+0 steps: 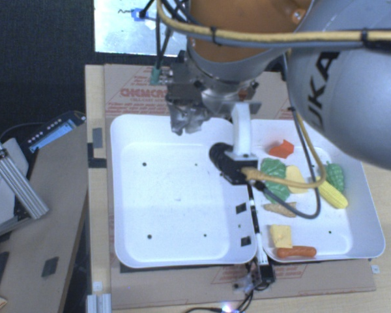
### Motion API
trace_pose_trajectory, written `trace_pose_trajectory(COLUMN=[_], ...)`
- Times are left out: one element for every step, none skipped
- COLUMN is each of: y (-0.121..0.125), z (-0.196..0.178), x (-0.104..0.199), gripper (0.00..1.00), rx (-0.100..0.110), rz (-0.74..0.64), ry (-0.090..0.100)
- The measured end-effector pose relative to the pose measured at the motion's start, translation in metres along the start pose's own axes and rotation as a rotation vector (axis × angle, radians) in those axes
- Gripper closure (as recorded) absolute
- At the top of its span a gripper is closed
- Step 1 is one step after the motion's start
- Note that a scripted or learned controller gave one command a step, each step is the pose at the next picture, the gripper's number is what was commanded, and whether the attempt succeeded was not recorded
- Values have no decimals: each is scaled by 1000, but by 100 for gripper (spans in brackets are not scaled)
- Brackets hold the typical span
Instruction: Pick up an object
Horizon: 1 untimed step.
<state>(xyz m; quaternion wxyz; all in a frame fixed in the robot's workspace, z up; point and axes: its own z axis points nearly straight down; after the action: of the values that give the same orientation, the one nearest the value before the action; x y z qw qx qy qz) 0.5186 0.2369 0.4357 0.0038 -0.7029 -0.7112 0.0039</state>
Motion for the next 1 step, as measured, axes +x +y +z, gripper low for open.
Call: trace_pose_trajectory(y=[105], z=[-56], x=[-5], gripper=[100], rx=[-23], rz=[12], ry=[2])
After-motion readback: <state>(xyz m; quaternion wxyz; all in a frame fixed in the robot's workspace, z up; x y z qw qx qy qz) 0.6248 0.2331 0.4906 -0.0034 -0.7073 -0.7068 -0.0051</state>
